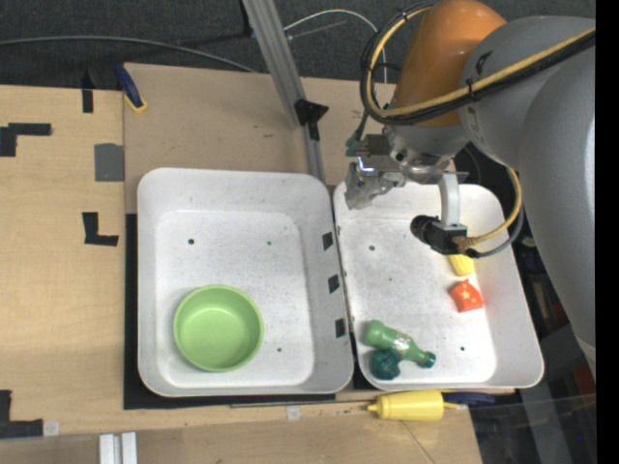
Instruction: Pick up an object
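My gripper (366,184) hangs over the far left corner of the right bin (503,356), under the arm's orange band. Nothing shows in its grasp. In that bin a green bottle (397,342) lies on its side near the front edge, with a dark teal piece (385,363) touching it. A small orange-red object (466,297) and a small yellow one (460,265) lie toward the bin's right side, well apart from the gripper. The left bin (232,196) holds a light green bowl (218,328) in its front left part.
A yellow squeeze bottle (411,406) lies on the bench just outside the right bin's front rim. A grey metal pole (276,46) slants down to the bins' shared far edge. The arm's black fitting and cables (437,231) hang over the right bin's far right.
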`<move>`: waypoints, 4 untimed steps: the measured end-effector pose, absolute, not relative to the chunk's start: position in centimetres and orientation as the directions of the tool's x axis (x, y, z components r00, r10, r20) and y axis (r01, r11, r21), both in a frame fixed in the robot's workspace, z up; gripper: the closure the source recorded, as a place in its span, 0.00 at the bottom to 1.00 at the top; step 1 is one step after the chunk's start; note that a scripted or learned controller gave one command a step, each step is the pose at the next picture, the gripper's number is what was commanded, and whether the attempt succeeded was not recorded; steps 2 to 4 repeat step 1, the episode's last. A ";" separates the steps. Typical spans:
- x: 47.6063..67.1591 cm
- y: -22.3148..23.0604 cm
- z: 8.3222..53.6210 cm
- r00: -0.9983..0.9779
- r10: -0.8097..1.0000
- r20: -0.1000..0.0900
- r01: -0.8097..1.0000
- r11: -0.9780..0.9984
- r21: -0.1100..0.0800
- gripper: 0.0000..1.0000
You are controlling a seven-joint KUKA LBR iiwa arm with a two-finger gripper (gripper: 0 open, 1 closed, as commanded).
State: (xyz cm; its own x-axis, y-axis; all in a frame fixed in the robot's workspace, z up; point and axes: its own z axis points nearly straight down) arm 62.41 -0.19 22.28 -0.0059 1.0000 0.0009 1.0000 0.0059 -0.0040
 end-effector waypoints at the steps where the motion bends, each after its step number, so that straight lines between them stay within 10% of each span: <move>1: 60.6 4.8 21.4 -0.006 1.000 0.001 1.000 0.006 -0.004 1.00; 4: 60.6 4.8 21.4 -0.006 1.000 0.001 1.000 0.006 -0.004 1.00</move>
